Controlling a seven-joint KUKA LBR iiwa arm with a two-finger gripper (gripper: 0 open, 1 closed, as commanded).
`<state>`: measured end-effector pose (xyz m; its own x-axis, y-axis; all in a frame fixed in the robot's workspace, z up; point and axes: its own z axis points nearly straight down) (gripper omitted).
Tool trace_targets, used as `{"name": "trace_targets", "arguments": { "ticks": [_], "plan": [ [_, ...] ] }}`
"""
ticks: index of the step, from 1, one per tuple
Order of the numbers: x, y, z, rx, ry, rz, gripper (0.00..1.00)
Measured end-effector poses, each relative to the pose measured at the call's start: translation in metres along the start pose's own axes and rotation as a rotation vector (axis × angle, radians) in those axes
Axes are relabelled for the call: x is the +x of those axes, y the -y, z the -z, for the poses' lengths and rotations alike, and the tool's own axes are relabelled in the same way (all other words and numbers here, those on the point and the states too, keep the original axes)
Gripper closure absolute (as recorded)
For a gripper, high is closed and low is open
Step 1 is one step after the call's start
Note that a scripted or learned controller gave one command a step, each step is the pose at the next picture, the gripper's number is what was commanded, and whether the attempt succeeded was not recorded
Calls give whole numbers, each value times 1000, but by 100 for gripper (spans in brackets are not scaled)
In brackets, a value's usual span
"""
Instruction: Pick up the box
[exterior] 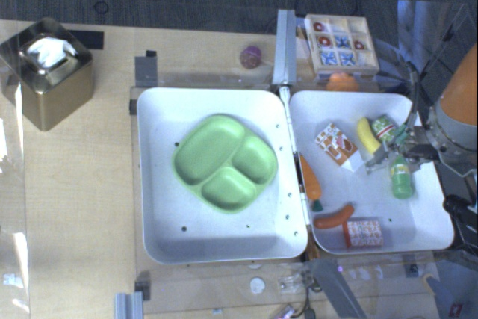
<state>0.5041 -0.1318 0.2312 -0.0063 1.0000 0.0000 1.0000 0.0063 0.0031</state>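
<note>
The claw point(388, 152) hovers in the right bin point(429, 235), beside the box point(335, 144).
</note>
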Motion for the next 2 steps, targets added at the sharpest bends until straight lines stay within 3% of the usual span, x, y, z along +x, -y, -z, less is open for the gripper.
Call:
{"name": "trace_targets", "arguments": {
  "ticks": [1, 2],
  "plan": [
    [34, 15, -136, -2, -1, -237, 0],
    [5, 10, -140, -14, -1, -200, 0]
  ]
}}
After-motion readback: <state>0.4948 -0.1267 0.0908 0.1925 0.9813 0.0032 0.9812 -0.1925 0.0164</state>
